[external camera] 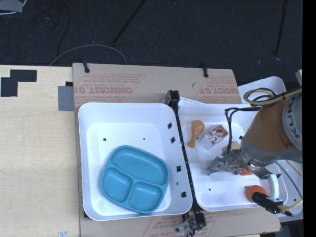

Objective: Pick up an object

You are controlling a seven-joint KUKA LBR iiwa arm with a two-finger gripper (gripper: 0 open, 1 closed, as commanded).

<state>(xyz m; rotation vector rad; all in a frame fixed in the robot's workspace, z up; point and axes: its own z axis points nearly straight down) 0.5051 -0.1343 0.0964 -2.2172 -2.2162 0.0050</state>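
Camera view puts the hand (217,166) low in the right bin (217,201), grip state unreadable, near a tan drumstick toy (196,131): likely light, stiff, smooth; best taken across its narrow shaft.

**Readable print: cardboard sheet and arm casing**

The flat brown cardboard sheet (148,85) lying under the two white bins carries red printed lettering along its far edge, seen upside down and mirrored from this camera. It appears twice, once left of centre and once to the right, and reads roughly "CHEMCOZT G.P."; the exact letters are uncertain. On the grey arm casing (298,120) at the right edge, part of dark lettering shows, apparently "KU". The small white and red card-like packet (213,136) bears a picture, too small to read.
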